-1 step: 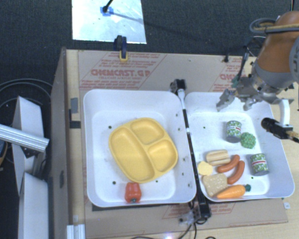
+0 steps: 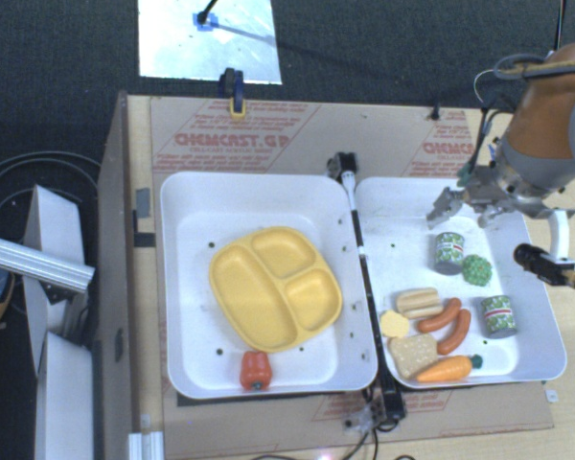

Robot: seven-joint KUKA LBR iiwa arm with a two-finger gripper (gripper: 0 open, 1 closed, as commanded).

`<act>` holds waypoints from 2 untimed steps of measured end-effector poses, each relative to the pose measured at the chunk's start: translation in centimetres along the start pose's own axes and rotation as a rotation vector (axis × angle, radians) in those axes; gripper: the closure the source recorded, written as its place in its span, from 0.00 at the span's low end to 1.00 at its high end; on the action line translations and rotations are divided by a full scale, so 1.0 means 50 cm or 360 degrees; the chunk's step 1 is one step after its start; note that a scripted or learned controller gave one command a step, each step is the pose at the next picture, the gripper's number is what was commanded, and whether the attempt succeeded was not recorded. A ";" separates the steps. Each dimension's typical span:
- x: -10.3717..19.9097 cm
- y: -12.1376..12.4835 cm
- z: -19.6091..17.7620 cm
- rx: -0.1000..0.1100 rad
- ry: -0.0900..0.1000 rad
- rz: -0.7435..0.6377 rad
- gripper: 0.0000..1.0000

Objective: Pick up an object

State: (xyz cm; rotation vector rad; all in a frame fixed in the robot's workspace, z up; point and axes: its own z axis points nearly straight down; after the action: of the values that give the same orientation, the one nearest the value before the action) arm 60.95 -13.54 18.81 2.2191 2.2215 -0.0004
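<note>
My gripper (image 2: 467, 211) hangs over the back of the right bin (image 2: 546, 353), open, with nothing between its fingers. Just in front of it stands a green-labelled can (image 2: 449, 251), and a broccoli floret (image 2: 476, 270) lies beside that. Further forward are a second can (image 2: 498, 315), a hot dog bun (image 2: 419, 301), two sausages (image 2: 439, 316), a yellow cheese piece (image 2: 394, 325), a slice of toast (image 2: 412, 354) and a carrot (image 2: 443, 371).
The left bin (image 2: 187, 218) holds a yellow divided plate (image 2: 275, 286) and a red pepper (image 2: 255, 370) near its front wall. A black clip (image 2: 343, 166) sits where the bins meet at the back. The arm's black attachment (image 2: 541, 262) overhangs the right bin's right side.
</note>
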 end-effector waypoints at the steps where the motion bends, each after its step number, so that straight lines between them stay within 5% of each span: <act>1: -0.009 -0.050 0.030 0.0000 0.0001 0.0000 0.00; 2: -0.055 -0.098 0.088 0.0001 0.0001 0.0001 0.00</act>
State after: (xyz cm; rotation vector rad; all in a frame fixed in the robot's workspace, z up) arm 56.07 -16.33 14.40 2.2202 2.2214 -0.0007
